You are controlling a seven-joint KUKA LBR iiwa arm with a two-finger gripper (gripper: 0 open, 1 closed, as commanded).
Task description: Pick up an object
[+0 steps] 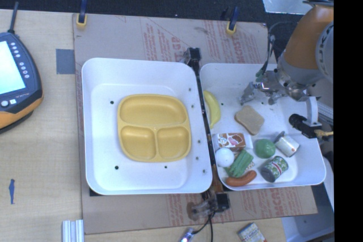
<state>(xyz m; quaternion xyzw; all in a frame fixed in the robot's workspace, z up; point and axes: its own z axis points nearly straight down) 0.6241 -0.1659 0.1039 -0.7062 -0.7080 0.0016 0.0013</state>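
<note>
The right bin (238, 73) holds several toy foods. A tan bread slice (249, 119) lies near its middle, and a yellow banana (212, 107) rests against the left wall. Along the front lie a small carton (231, 140), a white egg (224, 156), a green vegetable (241, 163), a red sausage (240, 179), a green lime (264, 148), a dark can (274, 168) and a silver cylinder (286, 145). My gripper (260, 97) hangs over the back of this bin, just above and behind the bread. Its fingers are spread open with nothing between them.
The left bin (96, 122) carries a yellow divided plate (153, 126). A handheld controller (14, 79) lies at the bench's far left. Clamps (82, 18) hold the cardboard sheet at the back. The arm's grey and orange body (309, 42) rises at the right.
</note>
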